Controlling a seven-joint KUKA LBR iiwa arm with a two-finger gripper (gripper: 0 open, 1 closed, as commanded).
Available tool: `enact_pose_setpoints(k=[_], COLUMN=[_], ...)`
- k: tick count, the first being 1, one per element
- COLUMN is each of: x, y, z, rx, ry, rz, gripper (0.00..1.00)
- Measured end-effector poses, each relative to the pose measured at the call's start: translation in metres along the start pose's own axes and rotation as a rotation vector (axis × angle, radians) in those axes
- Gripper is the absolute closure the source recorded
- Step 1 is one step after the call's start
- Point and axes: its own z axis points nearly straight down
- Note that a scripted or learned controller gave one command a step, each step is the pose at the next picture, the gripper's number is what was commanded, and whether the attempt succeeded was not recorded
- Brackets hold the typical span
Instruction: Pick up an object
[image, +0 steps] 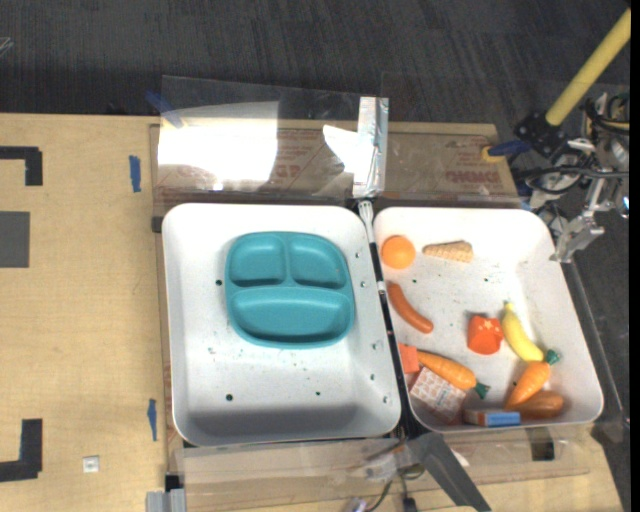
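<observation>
The teal divided plate (289, 288) is my landmark; it lies alone in the left bin (190, 380), approx. in the middle. It looks stiff and smooth, prob. slippery and too wide for two fingers, so I judge it a poor choice for picking.

All the small things are right of the plate, in the right bin (560, 300). Closest to the plate, just past the shared wall, is the orange ball (398, 251): round, likely light and it may roll away. A bit lower is the red sausage (410, 307), long and thin, easy to take across its middle. Lower again the carrot (448, 370) and a pink-white packet (436, 391) touch each other, so a grip there can catch both. The cracker-like piece (448, 250) lies flat, hard to get under.

Farther right of the plate, the red pepper (485, 334) is just beside the yellow banana (522, 334); a second carrot (529, 381) and a brown item (543, 405) press against the front-right corner wall. These look like plastic toy food, light and stiff, not fragile, in my opinion.

Open room: the middle of the right bin btw. sausage and pepper is free; the corners are tight.

The gripper (575, 235) hangs at the far right of the plate, over the bin's upper-right rim, holding nothing I can see; if its fingers are apart or together, I cannot tell.
</observation>
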Motion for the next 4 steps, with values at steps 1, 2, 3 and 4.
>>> enact_pose_setpoints(k=[1, 2, 3, 4], x=[0.066, 0.094, 0.090, 0.101], y=[0.029, 0.028, 0.029, 0.071], z=[0.107, 0.186, 0.173, 0.014], rx=[-0.004, 0.002, 0.005, 0.000], ry=[0.011, -0.006, -0.018, -0.009], rz=[0.091, 0.084, 0.081, 0.330], gripper=[0.00, 0.00, 1.00, 1.00])
